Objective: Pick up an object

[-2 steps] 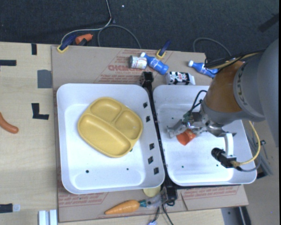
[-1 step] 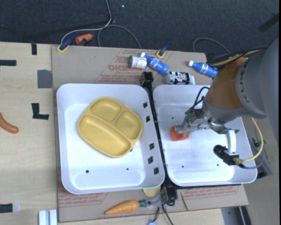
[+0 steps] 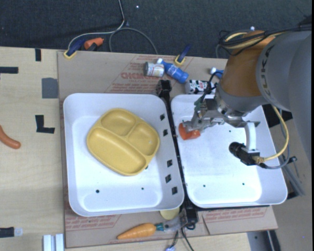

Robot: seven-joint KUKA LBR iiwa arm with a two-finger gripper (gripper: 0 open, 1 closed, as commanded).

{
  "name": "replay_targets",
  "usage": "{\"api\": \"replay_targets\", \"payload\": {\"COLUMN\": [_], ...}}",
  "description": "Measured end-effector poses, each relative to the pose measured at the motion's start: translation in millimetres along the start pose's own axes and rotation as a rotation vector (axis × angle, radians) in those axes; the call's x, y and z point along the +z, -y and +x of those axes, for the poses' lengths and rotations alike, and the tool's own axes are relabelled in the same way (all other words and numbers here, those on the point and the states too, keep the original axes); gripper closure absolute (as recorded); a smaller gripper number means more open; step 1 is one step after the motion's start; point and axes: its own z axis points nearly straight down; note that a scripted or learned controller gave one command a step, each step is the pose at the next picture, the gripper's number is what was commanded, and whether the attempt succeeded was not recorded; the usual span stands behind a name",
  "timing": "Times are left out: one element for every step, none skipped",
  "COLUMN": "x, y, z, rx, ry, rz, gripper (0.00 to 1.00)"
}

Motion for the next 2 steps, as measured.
{"api": "replay_targets", "payload": {"x": [6.5,-36.8], "y": [-35.2,-43.9], "z": [66.0,-5.4], "rx": [0.0,0.013], "ry": [0.0,0.006], "rz": [0.008,0.006], "gripper": [1.0,1.0]}}
